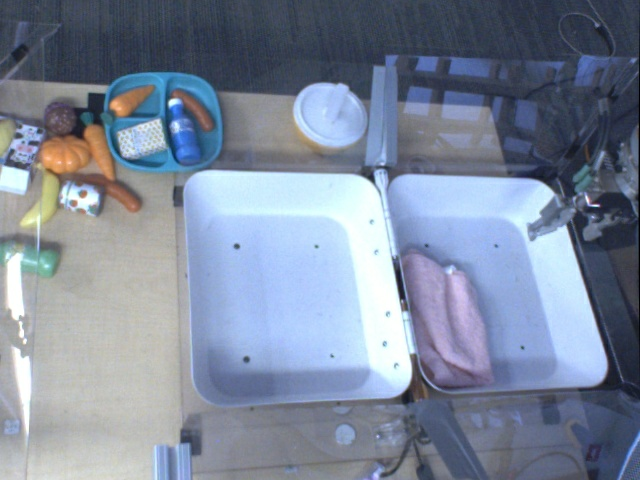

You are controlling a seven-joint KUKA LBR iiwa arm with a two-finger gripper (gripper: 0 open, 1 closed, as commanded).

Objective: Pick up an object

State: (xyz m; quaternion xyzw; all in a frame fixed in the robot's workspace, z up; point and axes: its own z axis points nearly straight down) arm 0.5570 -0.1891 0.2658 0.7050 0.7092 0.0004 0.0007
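A pink towel (448, 318) lies folded in the right bin (500, 213), against its left wall and reaching to the near edge. The left bin (285, 283) sits beside it, their rims touching along the middle. At the right bin's far right rim the claw (560, 211) hangs off to the side — well apart from the towel, and whether it is open or closed cannot be told. Farther back on the desk (100, 318), a white lidded cup (330, 116) stands behind the left bin; at far left a blue divided plate (163, 122) holds toy food, with more toys — a pumpkin (64, 154), a banana (42, 200) — scattered beside it.
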